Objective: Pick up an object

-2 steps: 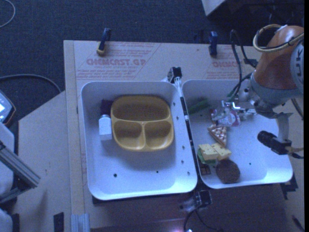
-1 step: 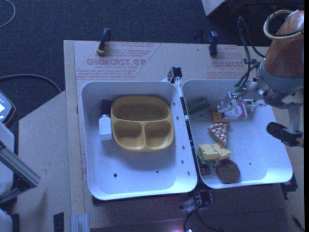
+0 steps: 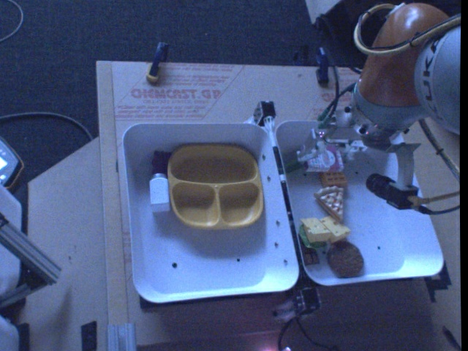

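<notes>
From my remote seat I see the worktop as a pale board with red lettering near its far edge, carrying two shallow white bins side by side. The arm comes in from the right, its orange band bulking over the far corner of the right bin. The left bin holds a yellow divided tray lying flat near its middle, with a small white bottle touching the tray's left side and a dark object just behind the bottle that I cannot make out. The end effector hangs low over the far left part of the right bin, and I cannot tell how it is set or whether anything is in it. Close beneath it, toward me, lies a row of toy food pieces along the bin's left side: an orange waffle-like square, then a pale triangular wedge, then yellow cheese-like blocks on something green, and nearest me a dark brown round patty. A black cylindrical part juts out on the arm's right side over the bin.
</notes>
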You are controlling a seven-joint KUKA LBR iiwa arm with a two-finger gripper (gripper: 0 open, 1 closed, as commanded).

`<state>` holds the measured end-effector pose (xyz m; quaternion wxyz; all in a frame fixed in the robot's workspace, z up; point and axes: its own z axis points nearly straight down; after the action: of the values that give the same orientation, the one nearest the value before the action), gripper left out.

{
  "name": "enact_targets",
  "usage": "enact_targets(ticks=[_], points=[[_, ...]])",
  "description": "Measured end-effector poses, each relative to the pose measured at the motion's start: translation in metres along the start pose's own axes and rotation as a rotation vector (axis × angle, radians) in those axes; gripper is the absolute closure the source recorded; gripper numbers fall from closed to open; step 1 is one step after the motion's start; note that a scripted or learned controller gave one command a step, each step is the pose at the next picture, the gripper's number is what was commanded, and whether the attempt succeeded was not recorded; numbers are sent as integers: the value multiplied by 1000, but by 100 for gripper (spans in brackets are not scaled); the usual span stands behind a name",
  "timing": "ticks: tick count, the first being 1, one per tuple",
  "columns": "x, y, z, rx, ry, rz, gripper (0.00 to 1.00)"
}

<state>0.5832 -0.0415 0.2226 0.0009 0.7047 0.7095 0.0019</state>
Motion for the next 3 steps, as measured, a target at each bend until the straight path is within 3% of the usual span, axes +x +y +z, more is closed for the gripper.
enact_targets(ticks=[2,3], points=[[94,54,2,0,0,1,100],[88,52,5,5,-2,7,100]])
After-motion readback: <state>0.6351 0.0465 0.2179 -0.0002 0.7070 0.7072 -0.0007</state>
